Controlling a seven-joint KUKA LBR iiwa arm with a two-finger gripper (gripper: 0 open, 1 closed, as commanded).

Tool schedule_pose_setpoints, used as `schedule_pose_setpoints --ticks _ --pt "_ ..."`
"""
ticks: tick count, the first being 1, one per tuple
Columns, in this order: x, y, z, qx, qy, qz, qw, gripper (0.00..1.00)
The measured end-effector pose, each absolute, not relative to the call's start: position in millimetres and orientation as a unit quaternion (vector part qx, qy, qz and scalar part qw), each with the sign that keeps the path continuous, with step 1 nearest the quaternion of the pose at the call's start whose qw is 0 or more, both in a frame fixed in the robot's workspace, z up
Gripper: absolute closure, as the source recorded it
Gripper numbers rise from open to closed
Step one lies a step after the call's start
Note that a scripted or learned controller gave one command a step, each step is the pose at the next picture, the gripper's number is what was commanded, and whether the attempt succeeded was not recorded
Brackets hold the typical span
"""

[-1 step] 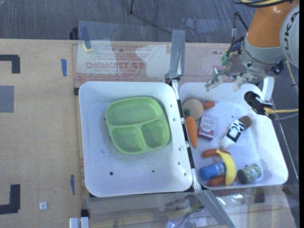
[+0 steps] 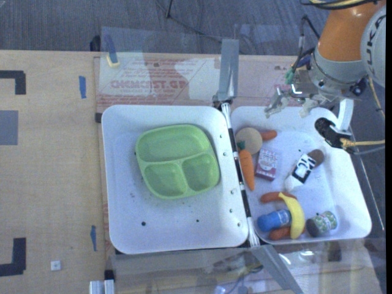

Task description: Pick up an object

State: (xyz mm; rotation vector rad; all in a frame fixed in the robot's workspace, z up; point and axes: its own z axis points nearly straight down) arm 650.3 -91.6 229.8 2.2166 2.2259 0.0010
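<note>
Banana (image 2: 294, 214) beside can (image 2: 323, 223), blue cup (image 2: 273, 219)

Lab bench from above, w/ dark floor behind.
Light wood benchtop (image 2: 49, 164) w/ black (image 2: 15, 81) & blue tape marks (image 2: 82, 86); cables (image 2: 177, 8) on grey floor (image 2: 92, 5).

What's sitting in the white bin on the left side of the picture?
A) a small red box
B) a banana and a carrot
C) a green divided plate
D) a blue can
C: the green divided plate lies alone in the left bin, while the banana and carrot lie in the right bin.
</note>
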Motion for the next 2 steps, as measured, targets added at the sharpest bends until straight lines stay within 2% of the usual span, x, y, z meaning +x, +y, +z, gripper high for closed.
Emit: schedule_pose_setpoints --ticks 1,2 --pt "634.6 -112 93 0.602 0.799 0.0012 0.002 0.00" --pt "646.5 -112 87 0.587 0.810 0.0016 0.002 0.00"
